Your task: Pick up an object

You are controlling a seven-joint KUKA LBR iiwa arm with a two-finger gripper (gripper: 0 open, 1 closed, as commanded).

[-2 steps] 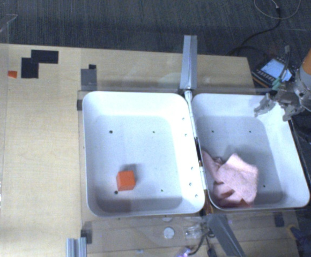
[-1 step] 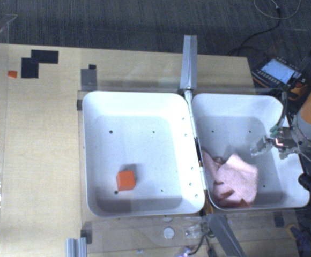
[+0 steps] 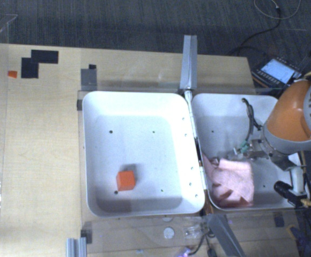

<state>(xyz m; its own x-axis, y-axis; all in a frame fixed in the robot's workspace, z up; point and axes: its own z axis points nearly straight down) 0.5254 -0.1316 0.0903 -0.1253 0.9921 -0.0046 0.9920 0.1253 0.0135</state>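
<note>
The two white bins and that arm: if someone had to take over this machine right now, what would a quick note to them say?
Gripper: low in the right white plastic bin, at the upper edge of the crumpled pink cloth; whether it is open or shut cannot be made out.
Things: the pink cloth lies in the near left part of the right bin. A small orange block sits in the near part of the left white plastic bin.
Done: nothing visibly lifted.
Left: grasp one object and raise it.
</note>
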